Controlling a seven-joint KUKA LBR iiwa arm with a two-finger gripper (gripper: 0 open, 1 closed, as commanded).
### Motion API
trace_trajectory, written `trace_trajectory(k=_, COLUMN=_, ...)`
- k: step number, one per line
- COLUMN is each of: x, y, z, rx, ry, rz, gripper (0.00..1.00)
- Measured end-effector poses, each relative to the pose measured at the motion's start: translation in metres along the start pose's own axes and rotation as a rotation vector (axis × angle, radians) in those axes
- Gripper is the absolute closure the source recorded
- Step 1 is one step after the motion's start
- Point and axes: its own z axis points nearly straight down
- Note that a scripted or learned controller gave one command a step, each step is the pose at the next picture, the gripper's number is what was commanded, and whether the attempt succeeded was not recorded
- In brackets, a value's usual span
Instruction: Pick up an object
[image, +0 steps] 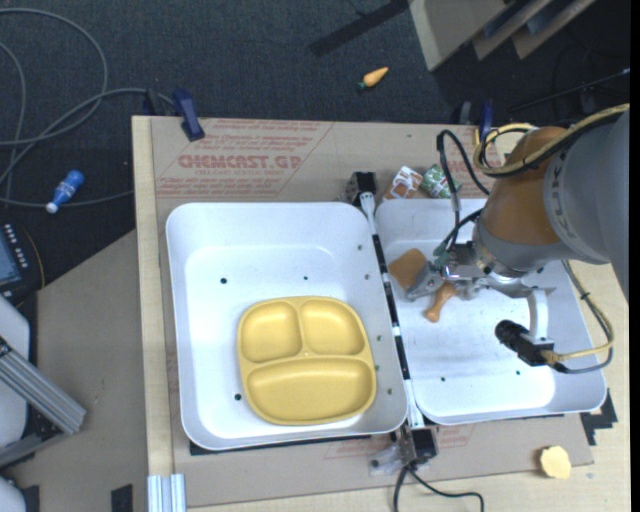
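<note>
In the right bin (480, 395), close to its left wall, lie a flat brown piece (407, 268) and a thin orange-brown stick (437, 303). My gripper (455, 278) is down in this bin, right beside both, at the stick's upper end. The grey wrist with its orange band (520, 205) hangs over the bin's back half and hides what is under it. I cannot make out whether anything is held. The left bin (200, 260) holds a yellow divided plate (305, 358).
A black piece with a yellow cable (522, 342) hangs over the right bin's right side. Small packets (420, 182) lie behind the right bin. A yellow lump (553, 461) sits on the bench's front right corner. A blue clamp (187, 113) grips the back edge.
</note>
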Motion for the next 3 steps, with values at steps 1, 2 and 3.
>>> trace_trajectory(k=1, x=0.0, y=0.0, z=-0.012, rx=-0.003, ry=0.0, rz=0.002, gripper=1.0)
trace_trajectory(k=2, x=-0.007, y=-0.064, z=-0.058, rx=0.004, ry=0.001, rz=0.005, gripper=1.0)
trace_trajectory(k=3, x=0.065, y=-0.063, z=-0.105, rx=-0.004, ry=0.003, rz=-0.006, gripper=1.0)
